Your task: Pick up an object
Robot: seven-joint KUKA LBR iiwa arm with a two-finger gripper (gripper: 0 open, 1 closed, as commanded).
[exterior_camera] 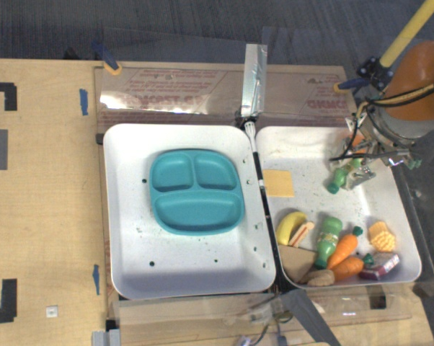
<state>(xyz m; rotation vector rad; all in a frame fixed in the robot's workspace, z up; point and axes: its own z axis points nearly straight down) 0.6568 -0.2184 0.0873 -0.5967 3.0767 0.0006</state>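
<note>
Clutter at the wrist hides much from you: cables and fittings crowd the pincer [355, 163] near the far right corner of the right bin [303, 144], and you cannot tell how it is set. A small green bottle-shaped object [339, 179] lies tilted right at its tip, touching or just under it; whether it is gripped is not clear. The arm [412, 85], orange-banded, is cut off by the right edge.

Along the near side of the right bin you see a heap of toy food: a yellow banana [290, 226], a green piece [328, 238], 2 orange carrots [344, 256], an orange lump [381, 236], and a dark purple item [379, 268] that is hard to name. A flat yellow square [278, 183] lies apart, near the divider.

The left bin [127, 251] holds a teal 3-section plate [197, 192]. Both bins sit on a pale wooden table [37, 215] with black and blue tape marks; dark floor runs beyond.
</note>
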